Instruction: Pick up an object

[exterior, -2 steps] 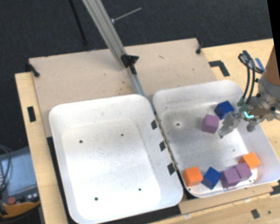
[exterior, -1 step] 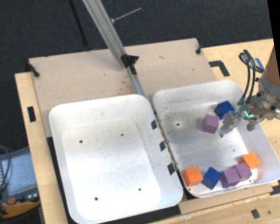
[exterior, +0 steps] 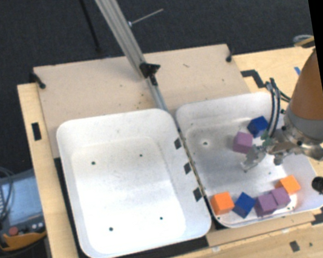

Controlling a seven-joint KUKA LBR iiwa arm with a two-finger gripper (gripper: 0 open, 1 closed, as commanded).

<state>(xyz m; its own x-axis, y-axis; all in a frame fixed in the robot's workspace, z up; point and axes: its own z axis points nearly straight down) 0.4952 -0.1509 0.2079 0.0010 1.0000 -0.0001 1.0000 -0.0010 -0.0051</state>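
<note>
**Claw low in the right-hand bin, no block lifted yet**

The claw (exterior: pixel 251 159) is seen at the centre right of the frame, lowered into the right bin (exterior: pixel 208 117), with a purple block (exterior: pixel 242 141) just above it and a blue block (exterior: pixel 258 124) slightly further up and right. Whether the claw is spread or pressed together cannot be told; nothing is seen pinched in it. Along the lower edge of the same bin, an orange block (exterior: pixel 223 201), a second blue block (exterior: pixel 244 204), a purple pair (exterior: pixel 270 201) and another orange block (exterior: pixel 289 183) are left lying. The left bin (exterior: pixel 127 180) sits beside it on the worktop (exterior: pixel 98 81). The approach is judged made; the grasp and the lift are judged still outstanding, the purple block being the likeliest target.
</note>
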